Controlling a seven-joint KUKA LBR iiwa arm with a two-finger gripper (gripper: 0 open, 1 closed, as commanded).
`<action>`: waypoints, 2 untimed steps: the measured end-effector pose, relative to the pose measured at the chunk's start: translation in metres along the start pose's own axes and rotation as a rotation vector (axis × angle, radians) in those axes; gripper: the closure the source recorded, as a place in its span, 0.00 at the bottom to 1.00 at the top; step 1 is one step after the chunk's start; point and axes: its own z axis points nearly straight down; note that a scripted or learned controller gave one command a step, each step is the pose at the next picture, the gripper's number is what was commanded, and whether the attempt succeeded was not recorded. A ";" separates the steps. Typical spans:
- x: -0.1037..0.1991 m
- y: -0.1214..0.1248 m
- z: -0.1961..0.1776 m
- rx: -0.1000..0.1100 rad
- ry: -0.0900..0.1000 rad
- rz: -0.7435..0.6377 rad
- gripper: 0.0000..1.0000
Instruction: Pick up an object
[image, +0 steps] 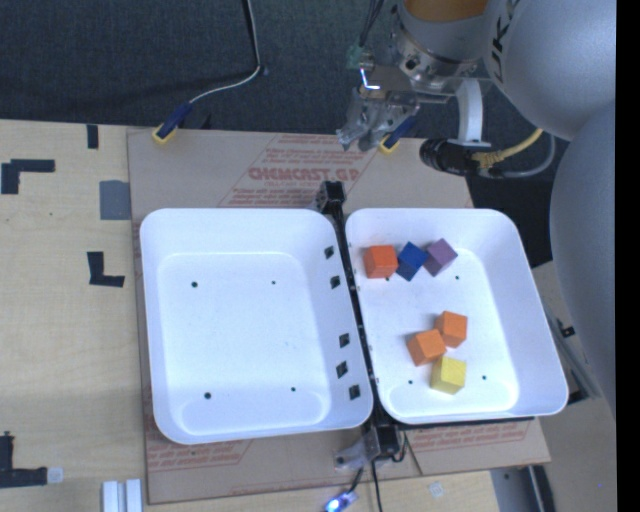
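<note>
The gripper (368, 128) hangs at the upper middle of the frame, above the far edge of the cardboard sheet (290, 180) and beyond the top rims of both bins. Its fingers point down toward the bench with nothing between them, but the view is too small and cluttered there to tell how far apart they stand. All the candidate things lie in the right bin (520, 300): an orange cube (379, 261), a blue cube (411, 260) and a purple cube (439, 256) sit in a row near its upper left corner, the first two touching or nearly so, while two more orange cubes (440, 338) and a yellow cube (449, 375) cluster lower down toward the bin's middle. The row of three lies almost straight below the gripper in the frame, the first orange cube being the nearest, so the coming move looks like a short travel down-frame over the bin rim and then a descent. Because the cubes in that row crowd each other, the fingers would probably do best closing across the row's short direction. The left bin (170, 300) holds no cubes.
</note>
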 end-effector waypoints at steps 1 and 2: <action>0.025 0.001 -0.153 -0.006 0.001 -0.001 1.00; 0.078 -0.037 0.017 0.033 -0.003 -0.002 1.00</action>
